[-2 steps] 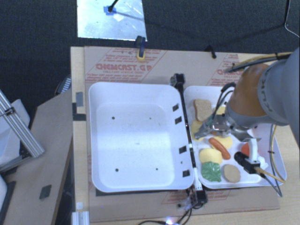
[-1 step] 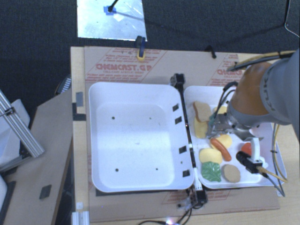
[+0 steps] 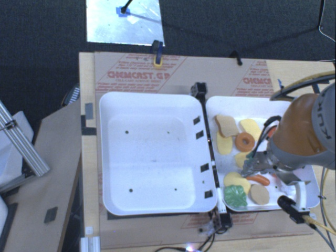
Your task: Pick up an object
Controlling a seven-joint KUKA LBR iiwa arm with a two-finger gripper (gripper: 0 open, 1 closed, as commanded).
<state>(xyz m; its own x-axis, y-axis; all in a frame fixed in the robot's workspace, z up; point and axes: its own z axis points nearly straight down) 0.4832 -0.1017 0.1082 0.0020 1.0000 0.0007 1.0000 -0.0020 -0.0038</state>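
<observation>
I can't tell how wide my grey two-finger gripper (image 3: 251,164) stands or whether it grips anything, low in the right-hand shallow white bin (image 3: 231,106) amid toy food, so I'd settle squarely over the small red-orange sausage-shaped piece (image 3: 258,180) just beside it before closing.

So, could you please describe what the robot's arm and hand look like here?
The arm is bulky and rounded, grey with a broad orange band above the wrist. Black cables loop along it. The hand is a darker grey metal piece at its narrow end, over the right bin.
</observation>
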